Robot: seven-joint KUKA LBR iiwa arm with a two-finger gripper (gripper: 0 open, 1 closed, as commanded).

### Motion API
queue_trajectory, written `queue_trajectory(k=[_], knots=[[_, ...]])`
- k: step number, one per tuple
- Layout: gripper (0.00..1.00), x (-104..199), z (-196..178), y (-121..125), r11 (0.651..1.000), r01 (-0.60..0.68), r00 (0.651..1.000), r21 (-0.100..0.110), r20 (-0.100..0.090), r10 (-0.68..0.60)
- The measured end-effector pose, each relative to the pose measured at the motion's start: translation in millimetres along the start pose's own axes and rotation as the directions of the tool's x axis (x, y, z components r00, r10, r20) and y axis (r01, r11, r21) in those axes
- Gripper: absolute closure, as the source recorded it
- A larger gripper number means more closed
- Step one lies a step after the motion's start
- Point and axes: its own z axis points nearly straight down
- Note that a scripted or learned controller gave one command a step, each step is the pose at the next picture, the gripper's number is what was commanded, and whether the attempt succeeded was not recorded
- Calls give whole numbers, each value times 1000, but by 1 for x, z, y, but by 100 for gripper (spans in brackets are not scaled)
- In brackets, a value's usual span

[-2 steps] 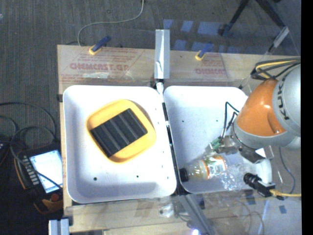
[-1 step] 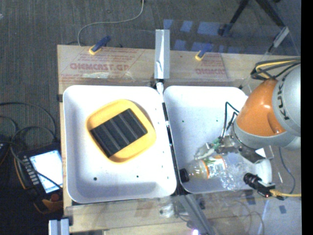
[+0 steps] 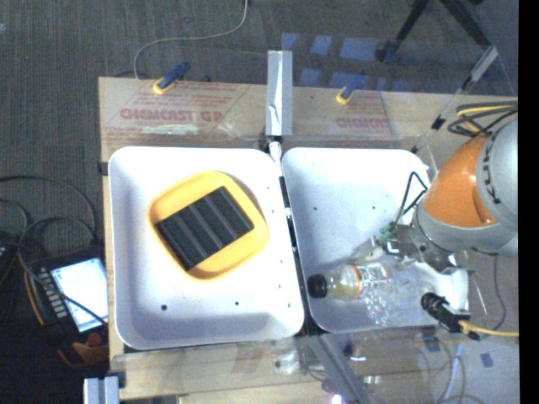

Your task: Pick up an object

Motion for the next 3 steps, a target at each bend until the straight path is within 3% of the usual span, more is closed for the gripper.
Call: queue_trajectory(k=[1, 2, 3], knots=[[0, 19, 1, 90, 998, -56, 998, -6, 10, 56], [0, 21, -1, 20, 999, 53, 999, -8, 12, -53], [0, -6, 2, 128, 999, 46, 999, -3, 11, -46]])
